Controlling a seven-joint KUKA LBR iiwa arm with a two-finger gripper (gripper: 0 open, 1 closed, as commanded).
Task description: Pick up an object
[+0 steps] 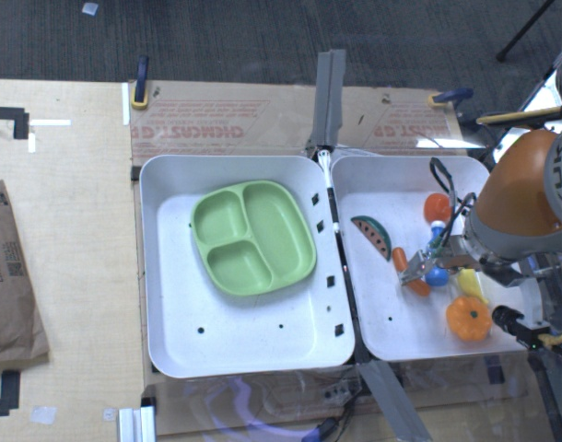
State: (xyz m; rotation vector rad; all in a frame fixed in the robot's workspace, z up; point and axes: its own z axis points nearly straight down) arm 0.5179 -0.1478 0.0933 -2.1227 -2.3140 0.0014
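Observation:
The right bin [378, 325] holds several toy foods. A watermelon slice [373, 234] lies near its left wall. A small orange-red piece [400, 259] sits just right of it, and a blue ball [438, 277] is beside that. An orange ball [437, 206] lies farther back. A yellow piece [471, 284] and a small orange pumpkin [469, 319] sit toward the front right. My gripper [416, 273] is low in this bin, between the orange-red piece and the blue ball and touching or nearly touching both. The wrist hides what lies under it.
The left bin [170, 284] holds a green divided plate [253, 238]. A black cable [442, 175] loops over the right bin's back. A brown paper bag [9, 274] lies on the bench at the far left. Cardboard [226, 127] lies behind the bins.

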